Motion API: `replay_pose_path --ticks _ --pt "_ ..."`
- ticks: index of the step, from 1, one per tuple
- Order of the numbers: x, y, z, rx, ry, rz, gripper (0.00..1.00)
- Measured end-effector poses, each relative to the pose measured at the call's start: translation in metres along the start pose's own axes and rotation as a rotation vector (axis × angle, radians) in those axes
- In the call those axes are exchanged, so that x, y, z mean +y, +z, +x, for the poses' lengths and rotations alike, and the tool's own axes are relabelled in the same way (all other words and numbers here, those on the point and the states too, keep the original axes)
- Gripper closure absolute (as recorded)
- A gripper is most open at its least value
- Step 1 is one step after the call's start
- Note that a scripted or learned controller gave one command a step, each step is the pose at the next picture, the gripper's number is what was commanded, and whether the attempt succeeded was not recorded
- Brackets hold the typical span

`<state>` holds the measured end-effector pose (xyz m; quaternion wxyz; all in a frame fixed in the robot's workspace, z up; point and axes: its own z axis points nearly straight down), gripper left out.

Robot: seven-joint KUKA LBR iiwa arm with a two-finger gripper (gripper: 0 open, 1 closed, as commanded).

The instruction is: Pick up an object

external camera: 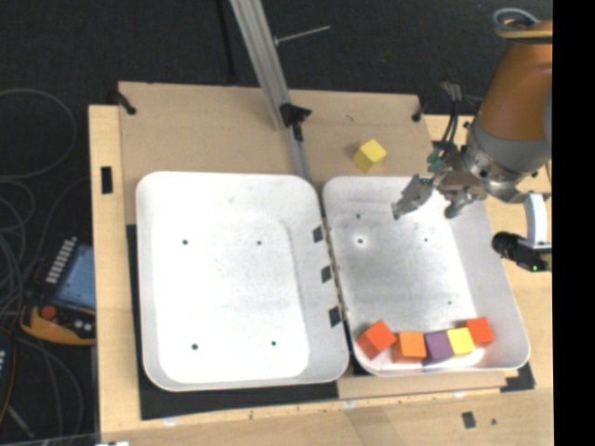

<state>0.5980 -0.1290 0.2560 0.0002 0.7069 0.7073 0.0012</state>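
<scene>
Along the near rim of the right bin lies a row of small blocks: a red-orange block, an orange block, a purple block, a yellow block and another red-orange block. My gripper hangs over the far part of the right bin, well away from that row. Its two fingers are spread apart and open, with nothing between them. A yellow cube rests on the bench board beyond the bins.
The left bin sits beside the right one. A slanted metal pole rises from the board behind the bins. Cables and a handheld pendant lie on the floor to the left.
</scene>
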Motion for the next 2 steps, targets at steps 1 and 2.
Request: replay_pose_path --ticks 1,2 --pt "0.046 0.077 -0.050 -0.006 0.005 0.004 0.00" --pt "-0.004 0.160 -0.081 -0.004 0.005 0.002 0.00"
